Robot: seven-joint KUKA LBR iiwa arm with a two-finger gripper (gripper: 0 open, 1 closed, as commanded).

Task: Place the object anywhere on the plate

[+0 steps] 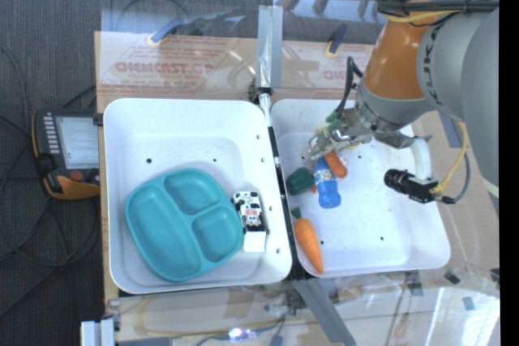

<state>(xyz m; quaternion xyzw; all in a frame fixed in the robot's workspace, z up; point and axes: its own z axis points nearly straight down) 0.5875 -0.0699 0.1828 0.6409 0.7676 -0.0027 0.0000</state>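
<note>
A teal plate point(182, 223) with three compartments lies in the left bin point(154, 121). My gripper point(323, 148) hangs over the left part of the right bin point(389, 247). Just below it cluster a small blue bottle point(328, 190), an orange piece point(336, 166) and a dark green object point(298, 180). The gripper's tip is close above the orange piece and the bottle's top. Whether anything sits between its tips is hidden by the cluster. An orange carrot point(307, 244) lies near the right bin's front left corner.
A small black, white and red toy point(250, 216) leans on the plate's right edge, close to the wall between the bins. The grey arm with its orange band point(405, 61) comes in from the upper right over the right bin.
</note>
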